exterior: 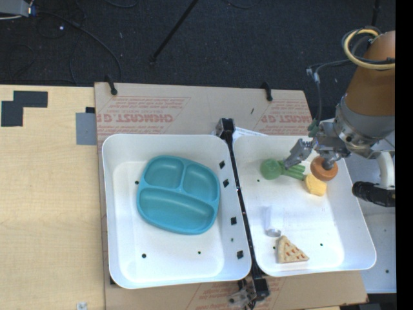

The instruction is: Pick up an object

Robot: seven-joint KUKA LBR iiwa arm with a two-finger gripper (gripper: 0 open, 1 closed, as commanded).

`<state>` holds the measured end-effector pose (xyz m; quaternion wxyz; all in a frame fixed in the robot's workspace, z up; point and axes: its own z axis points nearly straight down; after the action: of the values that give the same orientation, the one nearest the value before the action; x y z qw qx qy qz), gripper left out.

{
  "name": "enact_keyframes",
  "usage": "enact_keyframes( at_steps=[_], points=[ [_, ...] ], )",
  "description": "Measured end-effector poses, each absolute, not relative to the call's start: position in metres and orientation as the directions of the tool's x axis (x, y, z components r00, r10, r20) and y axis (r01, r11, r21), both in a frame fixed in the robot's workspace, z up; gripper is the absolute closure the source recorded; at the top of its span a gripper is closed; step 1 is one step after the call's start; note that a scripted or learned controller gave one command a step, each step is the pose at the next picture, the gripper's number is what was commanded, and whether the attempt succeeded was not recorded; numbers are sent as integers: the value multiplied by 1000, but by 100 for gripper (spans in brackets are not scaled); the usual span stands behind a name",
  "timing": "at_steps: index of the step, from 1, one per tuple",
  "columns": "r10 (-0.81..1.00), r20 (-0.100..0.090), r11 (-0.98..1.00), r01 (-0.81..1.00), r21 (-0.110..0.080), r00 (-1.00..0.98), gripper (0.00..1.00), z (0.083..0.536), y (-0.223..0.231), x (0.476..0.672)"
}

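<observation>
The right bin (348, 237) holds a green toy (272, 168) with a round head and a short handle, lying near the bin's far side. To its right are an orange and brown round piece (324, 169) and a yellow chunk (315, 186) touching it. A waffle wedge (291, 250) lies near the front, and a small pale object (268, 222) sits mid-bin. My gripper (307, 154) hangs low over the bin's far right part, just above the green toy's handle and beside the orange piece. Nothing is visibly held in it.
The left bin (122, 250) holds a teal divided plate (179, 194). A black divider rail (233, 192) runs between the bins. The arm's grey body and orange band (374, 57) rise at the right. A black part (373, 192) juts out by the right bin's rim.
</observation>
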<state>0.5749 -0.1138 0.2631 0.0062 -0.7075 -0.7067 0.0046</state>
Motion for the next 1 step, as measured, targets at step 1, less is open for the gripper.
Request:
enact_keyframes(
  at_steps=[1],
  points=[
    [1000, 1, 1, 1000, -4, -1, 0, 269, -114, 577]
  ],
)
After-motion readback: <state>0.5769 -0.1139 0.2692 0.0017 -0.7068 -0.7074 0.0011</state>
